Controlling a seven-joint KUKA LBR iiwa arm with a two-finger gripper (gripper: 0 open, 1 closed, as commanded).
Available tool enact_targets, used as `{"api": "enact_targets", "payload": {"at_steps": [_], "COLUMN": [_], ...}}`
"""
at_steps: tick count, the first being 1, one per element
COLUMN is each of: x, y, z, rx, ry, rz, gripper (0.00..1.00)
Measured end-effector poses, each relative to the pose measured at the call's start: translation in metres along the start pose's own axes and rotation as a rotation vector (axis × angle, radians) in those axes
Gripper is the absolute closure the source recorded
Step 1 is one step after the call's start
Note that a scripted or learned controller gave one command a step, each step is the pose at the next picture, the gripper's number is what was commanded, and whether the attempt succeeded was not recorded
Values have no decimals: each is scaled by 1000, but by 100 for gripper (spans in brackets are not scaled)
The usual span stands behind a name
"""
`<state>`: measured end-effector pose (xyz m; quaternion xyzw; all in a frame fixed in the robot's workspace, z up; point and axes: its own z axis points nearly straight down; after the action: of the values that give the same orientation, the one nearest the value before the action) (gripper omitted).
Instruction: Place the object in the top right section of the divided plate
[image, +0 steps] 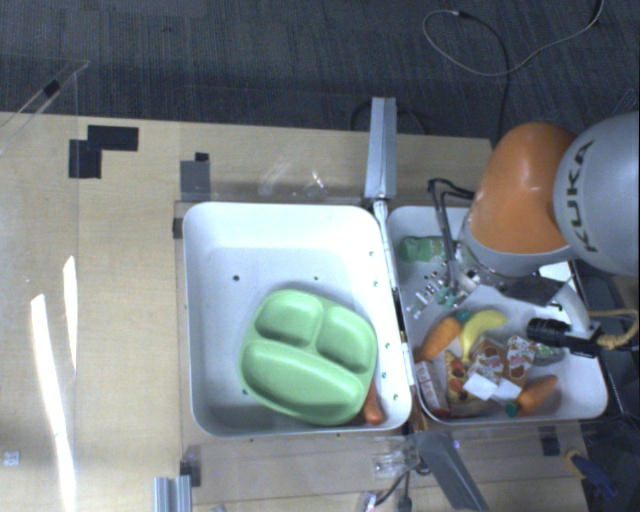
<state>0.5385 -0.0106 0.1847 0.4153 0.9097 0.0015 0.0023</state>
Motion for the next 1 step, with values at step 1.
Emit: {"api": "enact_targets", "payload": {"at_steps": [1], "x": [-22], "y": [-28], "z": [-52], "rx": [-1], "ry": [-2], "rz": [-287], "gripper": [100]}}
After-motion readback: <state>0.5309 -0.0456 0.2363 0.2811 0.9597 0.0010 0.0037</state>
